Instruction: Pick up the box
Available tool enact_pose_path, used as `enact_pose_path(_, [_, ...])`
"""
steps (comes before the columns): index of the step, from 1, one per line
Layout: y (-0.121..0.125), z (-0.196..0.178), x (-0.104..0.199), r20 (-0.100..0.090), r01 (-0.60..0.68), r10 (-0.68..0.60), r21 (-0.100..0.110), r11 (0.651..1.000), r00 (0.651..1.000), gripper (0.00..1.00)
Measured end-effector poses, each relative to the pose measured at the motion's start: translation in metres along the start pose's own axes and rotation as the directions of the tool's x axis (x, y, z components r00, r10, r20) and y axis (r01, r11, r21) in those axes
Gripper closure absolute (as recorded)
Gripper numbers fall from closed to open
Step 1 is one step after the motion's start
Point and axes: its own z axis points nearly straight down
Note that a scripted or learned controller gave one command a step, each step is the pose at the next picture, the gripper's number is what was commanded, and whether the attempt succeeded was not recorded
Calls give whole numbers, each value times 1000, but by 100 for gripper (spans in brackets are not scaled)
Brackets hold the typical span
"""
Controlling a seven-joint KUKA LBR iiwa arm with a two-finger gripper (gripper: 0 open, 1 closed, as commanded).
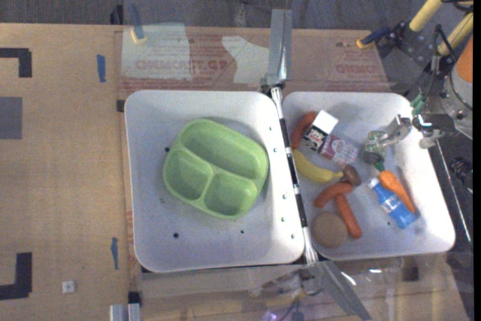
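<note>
Box [326, 136] left of end effector [383, 140]

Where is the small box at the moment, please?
The small white and pink cardboard box lies in the right white bin, near its upper left corner, just above the yellow banana.

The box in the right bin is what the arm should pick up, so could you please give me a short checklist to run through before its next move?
1. Box lies in the right bin: ok.
2. Box top is uncovered from above: ok.
3. Space around the box: not ok; the banana and a red item crowd its left side.
4. Gripper is over the right bin: ok.
5. Gripper is lined up over the box: not ok; it sits to the box's right.
6. Finger opening wide enough for the box: cannot tell.
</note>
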Motion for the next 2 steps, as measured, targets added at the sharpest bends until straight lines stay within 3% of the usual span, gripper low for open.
enact_pose_path(1, [59, 138, 59, 2, -132, 132, -17, 991, 991, 0])
enact_pose_path(2, [91, 153, 22, 0, -286, 286, -1, 958, 958, 0])
